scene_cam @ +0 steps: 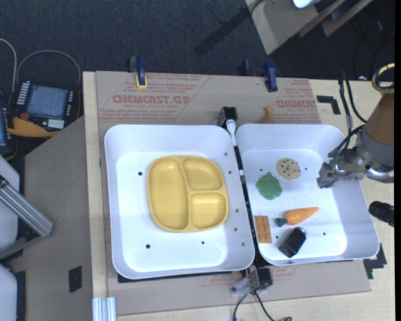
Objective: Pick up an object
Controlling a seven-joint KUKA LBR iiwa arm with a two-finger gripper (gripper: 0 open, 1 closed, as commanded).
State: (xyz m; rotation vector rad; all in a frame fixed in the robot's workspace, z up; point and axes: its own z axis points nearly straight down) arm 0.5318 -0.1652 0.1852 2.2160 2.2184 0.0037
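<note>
Approach step: the gripper (327,175) hovers over the right bin (351,247), apparently holding nothing, though I cannot tell its state. Next, it should descend onto the nearby cookie (288,168).

A: How was the light?

B: Bright and even from overhead. The 2 white bins, the left bin (125,188) and the right bin (351,226), were close to blown out, with little surface detail on their floors.

A: Any shadows?

B: Soft ones only. The yellow tray (187,192) threw a faint shadow along its lower edge, and the bin walls shaded gently inward. The dark floor (125,31) above the tabletop (207,88) stayed dim.

A: Glare?

B: A hard white patch at the top right corner (304,3).

A: Sharpness?

B: Fair in the middle, a bit grainy. Small things looked soft, and the pincer (329,175) was blurred at its tips.
</note>
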